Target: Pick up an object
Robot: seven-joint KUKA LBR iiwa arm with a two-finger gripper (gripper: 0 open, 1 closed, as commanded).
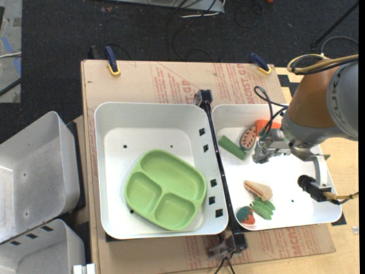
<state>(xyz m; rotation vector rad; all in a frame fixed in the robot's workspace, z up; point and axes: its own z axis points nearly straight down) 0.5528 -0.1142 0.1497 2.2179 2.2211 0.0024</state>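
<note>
Gripper low in right bin, beside watermelon slice; finger state indiscernible; orange item partly hidden behind wrist.

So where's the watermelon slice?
The watermelon slice lies in the right bin, near its back, between the green block and the tool.

Dark carpeted floor surrounds the cardboard-topped counter. Black cables trail across it. Grey plastic tubs sit at left.
</note>
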